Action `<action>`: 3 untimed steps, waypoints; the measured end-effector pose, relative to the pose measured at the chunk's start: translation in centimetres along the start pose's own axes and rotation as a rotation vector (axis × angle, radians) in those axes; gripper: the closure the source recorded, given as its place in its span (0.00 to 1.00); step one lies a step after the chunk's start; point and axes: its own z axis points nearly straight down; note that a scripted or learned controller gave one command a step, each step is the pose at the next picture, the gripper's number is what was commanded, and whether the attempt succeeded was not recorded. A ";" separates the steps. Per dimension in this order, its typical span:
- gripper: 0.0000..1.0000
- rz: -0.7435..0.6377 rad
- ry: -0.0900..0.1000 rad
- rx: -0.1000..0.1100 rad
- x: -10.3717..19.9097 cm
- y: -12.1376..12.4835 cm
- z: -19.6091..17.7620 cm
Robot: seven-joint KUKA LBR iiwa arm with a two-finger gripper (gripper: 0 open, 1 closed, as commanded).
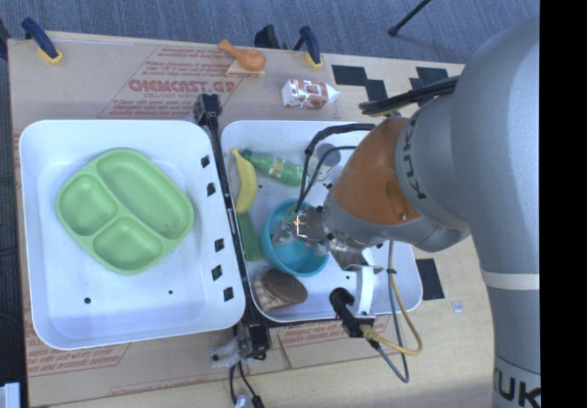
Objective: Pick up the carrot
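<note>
My gripper (303, 226) hangs low in the right bin (408, 292), right over a blue bowl (292, 252). The grey wrist with its orange band (371, 184) covers the bin's middle and right side and hides whatever lies under it. A yellow banana (245, 181) lies by the bin's left wall, and a green bottle (273, 166) lies beside the banana at the back. A green stick-like item (249, 237) runs along the left wall. A brown, rounded object (281, 288) sits in the front corner.
The left bin (37, 301) holds a green divided plate (125, 209). On the bench behind the bins lie an orange spoon (242, 55) and a small white packet (306, 93). Cables (394, 342) loop past the right bin's front edge.
</note>
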 end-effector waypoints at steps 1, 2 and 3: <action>0.00 0.037 -0.007 0.040 -8.3 8.2 -8.9; 0.00 0.098 -0.001 0.059 0.3 -0.2 -1.8; 0.00 0.005 -0.003 0.049 -2.4 9.7 -1.5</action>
